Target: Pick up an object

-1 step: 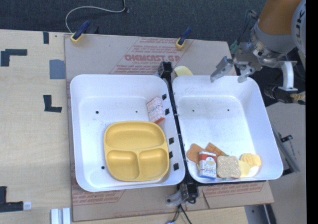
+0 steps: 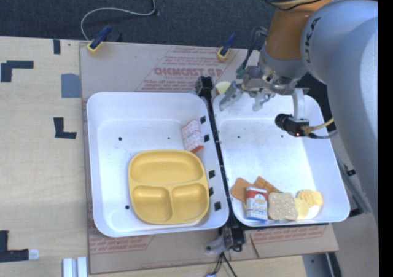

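I see the arm [image 2: 331, 30] reaching in from the right, its orange band above the wrist, and the gripper [image 2: 244, 99] hanging over the far edge of the right bin [image 2: 325, 165], close to the divider between the two bins. The two fingers [image 2: 226, 100] point down and stand spread apart, with nothing between them that I can make out. Just beside the left finger, at the bin's far left corner, there is a small pale yellow piece [image 2: 222, 88]; I cannot tell whether the finger touches it.

The things to pick lie in two groups. In the right bin, along the near wall, there is a cluster: an orange cracker [image 2: 241, 187], a small red and white carton [image 2: 256, 203], a slice of bread [image 2: 282, 206] and a yellow wavy piece [image 2: 309, 202], all packed against one another. They are well apart from the gripper.

In the left bin [image 2: 104, 147], I see a yellow tray [image 2: 167, 185] with three compartments lying flat in the near half. Just beyond its far right corner, a small red and white packet [image 2: 192, 135] lies against the bin's right wall.

Both bins rest on a cardboard sheet [image 2: 178, 67], held at the far edge by two clamps [image 2: 98, 41].
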`<control>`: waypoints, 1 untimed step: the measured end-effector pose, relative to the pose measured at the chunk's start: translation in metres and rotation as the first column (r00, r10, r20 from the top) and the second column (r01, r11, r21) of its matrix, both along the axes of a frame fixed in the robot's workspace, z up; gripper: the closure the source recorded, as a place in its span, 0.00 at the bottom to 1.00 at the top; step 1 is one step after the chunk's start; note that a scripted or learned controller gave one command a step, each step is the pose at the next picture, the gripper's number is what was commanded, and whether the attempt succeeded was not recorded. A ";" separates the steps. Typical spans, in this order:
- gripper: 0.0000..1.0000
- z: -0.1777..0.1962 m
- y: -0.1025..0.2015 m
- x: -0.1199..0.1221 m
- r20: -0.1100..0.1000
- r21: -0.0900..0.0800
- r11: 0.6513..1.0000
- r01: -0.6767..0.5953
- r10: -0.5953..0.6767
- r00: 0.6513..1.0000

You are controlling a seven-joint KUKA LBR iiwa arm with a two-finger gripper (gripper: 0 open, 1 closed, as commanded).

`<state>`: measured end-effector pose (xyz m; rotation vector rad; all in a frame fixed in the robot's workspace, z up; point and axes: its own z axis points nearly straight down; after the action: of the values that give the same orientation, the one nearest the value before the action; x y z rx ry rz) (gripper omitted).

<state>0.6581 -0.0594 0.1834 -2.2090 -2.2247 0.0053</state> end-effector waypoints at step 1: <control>0.00 -0.019 -0.089 0.009 0.004 -0.006 1.000 0.012 -0.012 1.000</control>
<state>0.6672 -0.1484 0.1643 -2.2277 -2.2161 0.0067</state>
